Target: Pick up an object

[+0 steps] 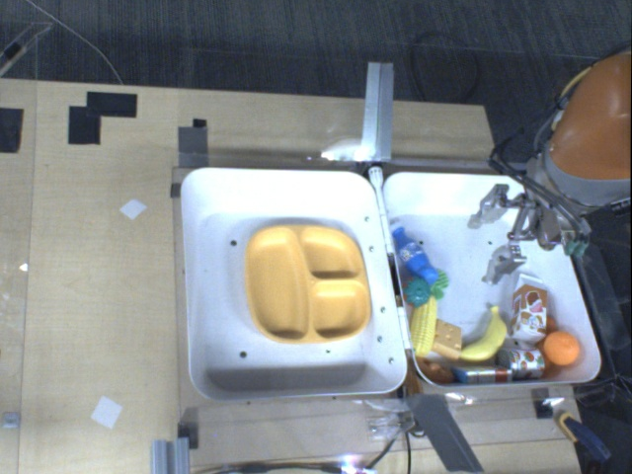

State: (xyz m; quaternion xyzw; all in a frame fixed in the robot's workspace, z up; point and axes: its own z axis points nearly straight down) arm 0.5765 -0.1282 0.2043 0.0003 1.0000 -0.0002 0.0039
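Evidently the approach step is in hand: the gripper (499, 235) is poised with jaws spread wide and nothing held, over the right bin (449, 191). Just nearer lies the banana (486, 338); a descent and closure are called for next.

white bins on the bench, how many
2: the left bin holds a yellow divided tray; the right bin holds the small items, with the gripper above it.
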